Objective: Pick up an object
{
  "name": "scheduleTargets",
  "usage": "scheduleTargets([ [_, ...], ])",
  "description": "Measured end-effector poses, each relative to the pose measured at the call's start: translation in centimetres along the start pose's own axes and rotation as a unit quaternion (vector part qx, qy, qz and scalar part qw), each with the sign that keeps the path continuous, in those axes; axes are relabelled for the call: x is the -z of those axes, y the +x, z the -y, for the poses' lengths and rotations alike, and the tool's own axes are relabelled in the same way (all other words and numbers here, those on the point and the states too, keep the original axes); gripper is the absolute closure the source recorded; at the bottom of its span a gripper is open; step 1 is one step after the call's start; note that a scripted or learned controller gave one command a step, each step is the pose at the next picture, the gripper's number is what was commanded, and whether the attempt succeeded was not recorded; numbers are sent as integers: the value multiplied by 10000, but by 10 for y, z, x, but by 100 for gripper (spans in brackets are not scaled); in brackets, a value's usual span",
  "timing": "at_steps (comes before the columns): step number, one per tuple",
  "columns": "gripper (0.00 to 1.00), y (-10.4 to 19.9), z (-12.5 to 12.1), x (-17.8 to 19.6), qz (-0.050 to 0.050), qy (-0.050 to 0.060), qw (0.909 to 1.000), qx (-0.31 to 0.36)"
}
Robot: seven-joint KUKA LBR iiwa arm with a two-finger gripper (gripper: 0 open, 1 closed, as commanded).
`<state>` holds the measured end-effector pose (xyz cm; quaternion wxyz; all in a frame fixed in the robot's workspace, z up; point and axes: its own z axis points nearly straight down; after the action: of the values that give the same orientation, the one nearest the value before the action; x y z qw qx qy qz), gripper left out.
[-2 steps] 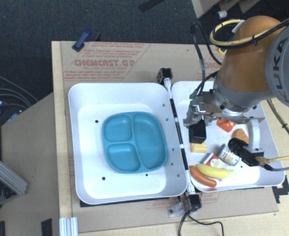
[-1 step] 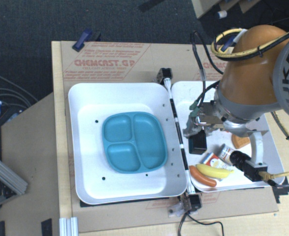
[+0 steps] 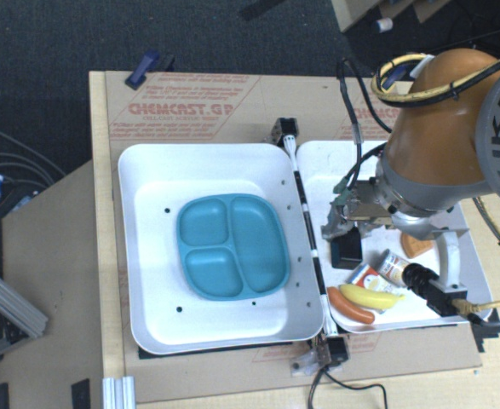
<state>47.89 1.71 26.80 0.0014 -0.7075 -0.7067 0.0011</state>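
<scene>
Gripper: I see the two-finger gripper point(image 3: 345, 244) low in the right white bin point(image 3: 318, 162), fingers possibly around a small black block point(image 3: 347, 250); I can't tell.
Other objects: yellow plastic banana point(image 3: 370, 297), red sausage point(image 3: 354, 311), near side.
Left bin: teal divided plate point(image 3: 232, 245).
Progress: nothing lifted yet, I judge.

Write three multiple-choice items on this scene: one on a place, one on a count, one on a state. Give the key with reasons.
1. Where does the blue plate lie?
A. left bin
B. right bin
C. on the cardboard

2. How many compartments does it have?
A. two
B. three
C. four

3. Where is the banana?
A. lying in the right bin
B. raised clear of the bench
C. resting on the plate

Key: 1 A, it sits in the left bin; 2 B, ridges divide it in three; 3 A, it lies beside a red sausage, below the gripper.
</scene>
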Motion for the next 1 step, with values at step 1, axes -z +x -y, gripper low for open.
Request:
scheduleTargets([
  [1, 100, 6, 0, -3, -1, 3, 10000, 4],
])
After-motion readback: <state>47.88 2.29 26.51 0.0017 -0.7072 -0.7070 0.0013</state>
